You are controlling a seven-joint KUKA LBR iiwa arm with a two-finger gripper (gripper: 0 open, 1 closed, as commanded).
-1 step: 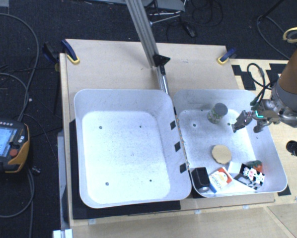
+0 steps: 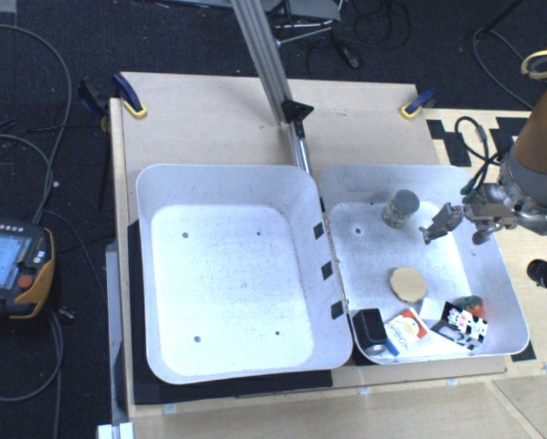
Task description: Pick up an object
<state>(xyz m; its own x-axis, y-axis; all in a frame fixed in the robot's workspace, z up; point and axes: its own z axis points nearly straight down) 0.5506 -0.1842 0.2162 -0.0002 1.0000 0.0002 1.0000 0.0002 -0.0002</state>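
While the right bin [image 2: 493, 273] is carrying all the loose things, you are looking at five of them. A small grey-green cup [image 2: 401, 208] is sitting near the bin's far side, upright as far as the view lets you judge. A round tan disc [image 2: 408, 284] is lying flat around the middle of the floor, well apart from the cup. Along the near edge, a black block [image 2: 370, 327] is resting in the left corner, a red and white packet [image 2: 406, 328] is lying just beside it, and a black and white patterned piece with a bit of red and green [image 2: 464, 321] is lying towards the right corner.

Your tool [image 2: 455, 222] is hanging over the right half of this bin, to the right of the cup and apart from it. Its two fingers [image 2: 438, 224] are standing spread apart, and nothing is sitting between them. The arm [image 2: 535, 158] is reaching in from the right.

The left bin [image 2: 228, 277] is lying just beside the right one on the desk [image 2: 209, 122], their edges meeting in the middle.
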